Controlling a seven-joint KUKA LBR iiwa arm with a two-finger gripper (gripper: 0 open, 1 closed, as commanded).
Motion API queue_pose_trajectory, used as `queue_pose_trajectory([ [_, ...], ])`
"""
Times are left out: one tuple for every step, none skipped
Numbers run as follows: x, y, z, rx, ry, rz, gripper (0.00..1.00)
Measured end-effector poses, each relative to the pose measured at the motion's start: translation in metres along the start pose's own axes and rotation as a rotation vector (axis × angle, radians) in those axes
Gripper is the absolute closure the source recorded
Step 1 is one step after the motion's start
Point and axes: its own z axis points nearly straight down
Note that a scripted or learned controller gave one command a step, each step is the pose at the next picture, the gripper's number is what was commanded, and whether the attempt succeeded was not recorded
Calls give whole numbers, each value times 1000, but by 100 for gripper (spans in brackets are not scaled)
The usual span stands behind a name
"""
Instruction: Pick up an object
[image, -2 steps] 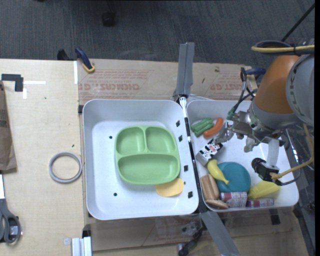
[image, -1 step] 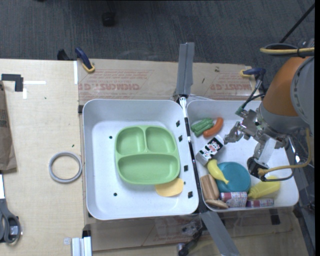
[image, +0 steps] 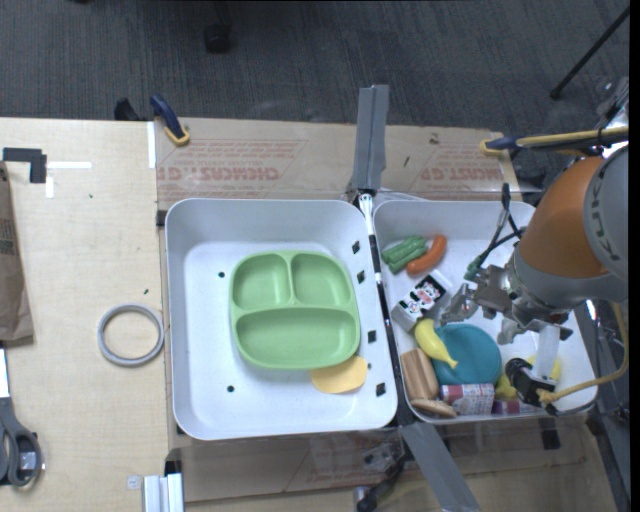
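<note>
My gripper (image: 488, 314) hangs over the middle of the right bin (image: 395, 215), open, with nothing between its fingers. Just below it lies a teal bowl (image: 472, 354), and a yellow banana (image: 434, 342) rests against the bowl's left side. A white and black toy (image: 426, 293) sits left of the gripper. A green vegetable (image: 402, 250) and an orange carrot (image: 431, 252) lie at the bin's far side. Brown bread rolls (image: 420, 376) and a pink can (image: 468, 398) fill the near corner. The arm hides the bin's right part.
The left bin (image: 190, 300) holds a green divided plate (image: 295, 310) and a yellow disc (image: 340, 377) at its near edge. On the bench to the left lie a grey tape ring (image: 131, 333), scissors (image: 16, 455) and a brown bag (image: 12, 270).
</note>
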Motion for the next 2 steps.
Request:
queue_pose_trajectory([
  [-53, 17, 41, -13, 1, -151, 0],
  [-69, 12, 37, -37, 2, -284, 0],
])
